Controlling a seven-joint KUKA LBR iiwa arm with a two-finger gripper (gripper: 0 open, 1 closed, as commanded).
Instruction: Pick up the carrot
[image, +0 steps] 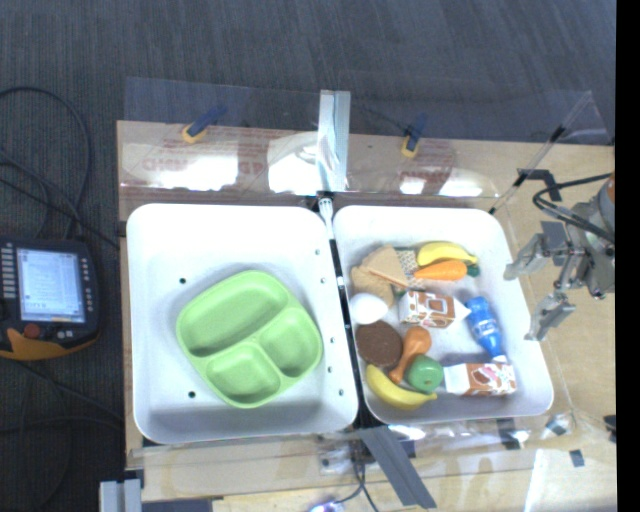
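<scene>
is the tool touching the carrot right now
Apart. The camera view shows the tool outside the right bin's right wall, with the carrot lying inside near the bin's far end, well clear of it.

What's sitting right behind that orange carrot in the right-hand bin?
A yellow banana lies just behind the carrot, touching it, near the right bin's far wall. Whatever is under the carrot is covered.

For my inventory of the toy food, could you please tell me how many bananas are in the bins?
2. One banana lies at the far end of the right bin, just behind the carrot. The other banana lies along its near edge. More could be hidden beneath the pile.
</scene>
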